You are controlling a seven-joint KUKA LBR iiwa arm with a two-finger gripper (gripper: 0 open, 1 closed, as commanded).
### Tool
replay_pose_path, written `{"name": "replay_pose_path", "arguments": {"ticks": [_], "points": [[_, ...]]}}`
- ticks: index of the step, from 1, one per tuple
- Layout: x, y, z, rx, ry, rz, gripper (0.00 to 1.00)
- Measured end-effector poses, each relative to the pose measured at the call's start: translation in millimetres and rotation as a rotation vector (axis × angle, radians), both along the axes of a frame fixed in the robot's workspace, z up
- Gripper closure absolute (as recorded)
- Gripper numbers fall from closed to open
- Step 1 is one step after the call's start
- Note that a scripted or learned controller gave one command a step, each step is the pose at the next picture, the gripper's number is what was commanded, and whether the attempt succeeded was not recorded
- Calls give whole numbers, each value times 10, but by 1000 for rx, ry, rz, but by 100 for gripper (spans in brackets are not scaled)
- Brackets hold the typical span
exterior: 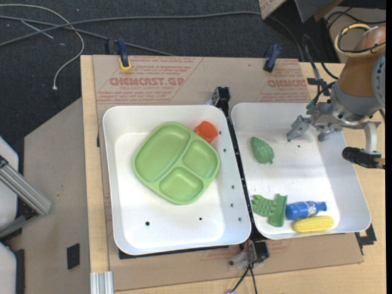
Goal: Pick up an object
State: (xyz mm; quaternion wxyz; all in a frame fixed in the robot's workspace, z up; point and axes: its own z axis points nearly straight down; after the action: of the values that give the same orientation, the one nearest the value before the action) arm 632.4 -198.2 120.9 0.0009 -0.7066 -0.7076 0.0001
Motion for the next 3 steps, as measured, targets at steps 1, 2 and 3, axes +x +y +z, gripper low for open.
{"name": "replay_pose_path", "arguments": {"ticks": [1, 2, 3], "points": [[-6, 10, -380, 1, 4, 0, 0], [14, 8, -237, -1, -2, 1, 100], [26, -6, 418, -4, -9, 0, 100]]}}
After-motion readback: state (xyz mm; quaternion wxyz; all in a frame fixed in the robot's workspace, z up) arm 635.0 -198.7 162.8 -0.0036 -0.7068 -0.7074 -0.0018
